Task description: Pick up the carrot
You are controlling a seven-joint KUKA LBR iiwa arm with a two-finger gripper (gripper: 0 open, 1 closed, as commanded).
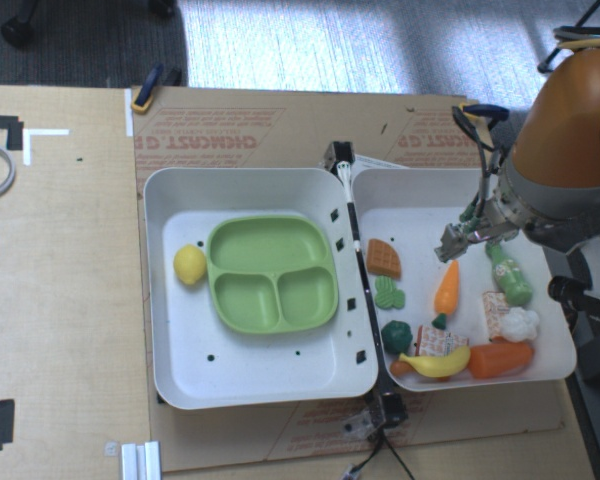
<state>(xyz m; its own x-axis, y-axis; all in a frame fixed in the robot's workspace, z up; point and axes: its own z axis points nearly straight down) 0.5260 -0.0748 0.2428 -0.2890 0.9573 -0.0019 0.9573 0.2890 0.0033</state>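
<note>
The carrot (447, 288) is orange with a small green top at its near end. It lies lengthwise in the middle of the right bin (420, 208). My gripper (456, 243) hangs over the right bin, just beyond the carrot's far tip and very close to it. Whether it touches the carrot is unclear from this angle. The arm's orange band (572, 118) fills the upper right.
Around the carrot in the right bin are a waffle piece (384, 258), a green leafy piece (388, 294), broccoli (396, 334), a banana (435, 365), a red pepper (500, 358), a green pickle (508, 276) and a white cauliflower (520, 323). The left bin (170, 348) holds a green divided plate (273, 273) and a lemon (189, 264).
</note>
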